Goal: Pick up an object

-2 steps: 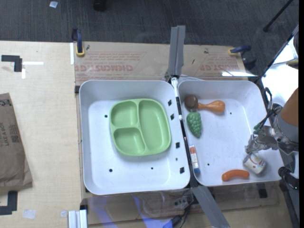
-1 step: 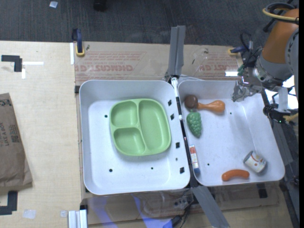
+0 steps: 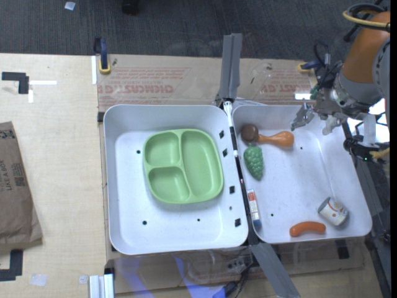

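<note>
Smooth white bin (image 3: pixel 298 203) – bumpy green grapes (image 3: pixel 254 162), glossy orange sausage (image 3: pixel 307 229)

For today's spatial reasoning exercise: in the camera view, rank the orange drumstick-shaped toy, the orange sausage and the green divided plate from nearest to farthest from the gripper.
Measured from the gripper, at the right bin's far right corner:
1. Orange drumstick-shaped toy, right bin, far end, just left of the gripper.
2. Orange sausage, right bin, near edge.
3. Green divided plate, in the left bin.

Wooden bench (image 3: pixel 56 166) bears two white bins (image 3: pixel 118 185) side by side, brown paper bag (image 3: pixel 15 185) at left edge.
</note>
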